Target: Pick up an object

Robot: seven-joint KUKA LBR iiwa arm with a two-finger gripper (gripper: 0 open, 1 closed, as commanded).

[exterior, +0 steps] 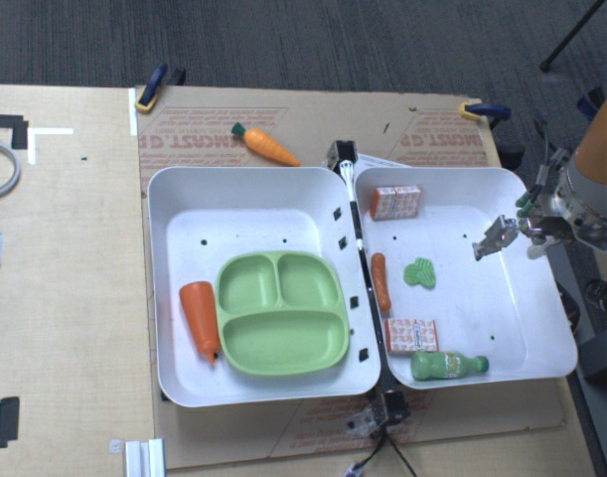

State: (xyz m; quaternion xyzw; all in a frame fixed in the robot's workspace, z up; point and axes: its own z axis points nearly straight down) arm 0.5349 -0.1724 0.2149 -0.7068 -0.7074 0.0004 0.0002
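My gripper (494, 238) hangs over the right side of the right bin (541, 356), at the end of the arm that comes in from the right edge. Nothing shows under or against it. In this bin lie a small red-and-white box (395, 203) at the back, a brown sausage (380, 281) along the left wall, a green leafy piece (419, 273) to the gripper's left, a second red-and-white box (411, 335), and a green bottle (447, 366) on its side at the front.
The left bin (174, 207) holds a green divided plate (281, 312) and an orange carrot piece (199, 318). A toy carrot (266, 145) lies on the cardboard behind the bins. Clamps (151, 86) hold the cardboard's back corners.
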